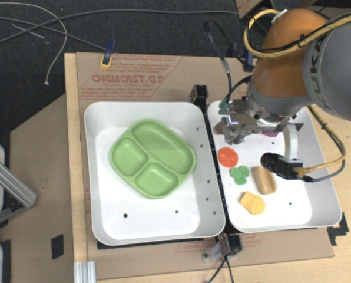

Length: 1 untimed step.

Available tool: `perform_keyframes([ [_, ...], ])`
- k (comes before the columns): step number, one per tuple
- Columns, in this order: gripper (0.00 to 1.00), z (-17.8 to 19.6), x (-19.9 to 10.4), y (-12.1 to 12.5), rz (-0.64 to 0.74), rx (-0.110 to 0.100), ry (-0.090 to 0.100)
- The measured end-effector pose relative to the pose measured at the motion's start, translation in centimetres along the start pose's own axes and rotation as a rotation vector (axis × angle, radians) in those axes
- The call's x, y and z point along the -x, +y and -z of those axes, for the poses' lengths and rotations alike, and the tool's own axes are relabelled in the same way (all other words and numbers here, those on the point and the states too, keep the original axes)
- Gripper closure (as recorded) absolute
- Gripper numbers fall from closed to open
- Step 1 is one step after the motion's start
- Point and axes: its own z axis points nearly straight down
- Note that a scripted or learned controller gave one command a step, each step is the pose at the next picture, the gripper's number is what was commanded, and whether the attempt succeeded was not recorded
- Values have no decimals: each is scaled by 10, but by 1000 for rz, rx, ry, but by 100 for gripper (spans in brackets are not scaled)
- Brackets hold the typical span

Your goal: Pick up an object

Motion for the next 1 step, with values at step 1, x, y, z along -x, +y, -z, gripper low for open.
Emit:
perform_keyframes([
  [1, 100, -21, -45, -7, -1, -4, -1],
])
